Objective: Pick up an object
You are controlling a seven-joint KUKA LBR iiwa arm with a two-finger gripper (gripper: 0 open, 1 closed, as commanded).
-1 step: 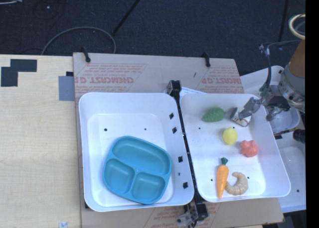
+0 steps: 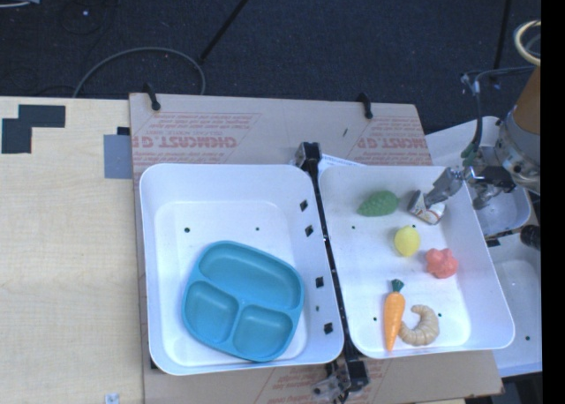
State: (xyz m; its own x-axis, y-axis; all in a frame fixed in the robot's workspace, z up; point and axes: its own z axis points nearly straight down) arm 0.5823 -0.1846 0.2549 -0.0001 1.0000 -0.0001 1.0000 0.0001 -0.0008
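The right bin [image 2: 494,292] holds several toy foods. A green leafy piece [image 2: 378,204] lies near its back, with a yellow lemon [image 2: 407,241] in the middle. A pink-red piece [image 2: 441,262] sits to the lemon's right. An orange carrot [image 2: 393,316] and a tan curled piece [image 2: 421,325] lie side by side at the front. My gripper [image 2: 426,207] hangs low at the bin's back right, just right of the green piece and above the lemon. It is apart from both. The grey arm [image 2: 516,142] comes in from the right.
The left bin [image 2: 159,217] holds a blue divided plate [image 2: 243,299]. A black divider [image 2: 320,252] runs between the bins. Cardboard [image 2: 265,133] lies under both, with wooden bench [image 2: 62,252] to the left.
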